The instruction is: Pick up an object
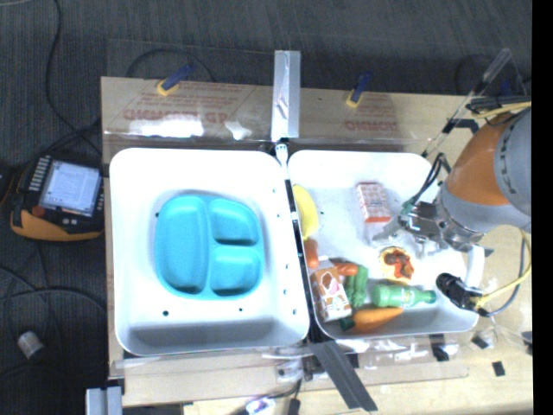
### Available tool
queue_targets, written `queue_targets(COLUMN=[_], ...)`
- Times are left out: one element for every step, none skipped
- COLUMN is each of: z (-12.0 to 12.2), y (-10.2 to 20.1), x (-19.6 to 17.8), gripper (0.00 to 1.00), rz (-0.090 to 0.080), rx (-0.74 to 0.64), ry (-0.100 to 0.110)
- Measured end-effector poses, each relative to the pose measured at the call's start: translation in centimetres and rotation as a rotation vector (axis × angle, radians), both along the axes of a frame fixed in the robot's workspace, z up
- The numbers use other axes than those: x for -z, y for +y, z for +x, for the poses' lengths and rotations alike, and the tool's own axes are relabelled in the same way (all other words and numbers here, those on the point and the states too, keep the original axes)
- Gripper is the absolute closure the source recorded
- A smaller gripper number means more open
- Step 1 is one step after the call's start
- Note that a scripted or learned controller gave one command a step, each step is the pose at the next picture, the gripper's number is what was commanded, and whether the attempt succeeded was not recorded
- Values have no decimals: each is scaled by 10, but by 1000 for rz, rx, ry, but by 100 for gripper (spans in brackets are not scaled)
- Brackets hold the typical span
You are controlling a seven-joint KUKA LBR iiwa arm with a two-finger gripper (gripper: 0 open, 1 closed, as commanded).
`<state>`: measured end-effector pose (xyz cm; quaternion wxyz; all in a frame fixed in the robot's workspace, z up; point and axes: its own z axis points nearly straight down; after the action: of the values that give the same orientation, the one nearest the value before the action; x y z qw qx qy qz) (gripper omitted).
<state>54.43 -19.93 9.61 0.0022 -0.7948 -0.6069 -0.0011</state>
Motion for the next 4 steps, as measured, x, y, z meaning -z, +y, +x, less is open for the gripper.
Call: queue_targets(z=[-21, -56, -26, 9], y=[9, 26, 28, 100], x=[6, 6, 7, 7], gripper=[0, 0, 0, 0], rz=[-5, -10, -8, -6], rx=[255, 410, 937, 1087], ry=[-17, -16, -7, -8])
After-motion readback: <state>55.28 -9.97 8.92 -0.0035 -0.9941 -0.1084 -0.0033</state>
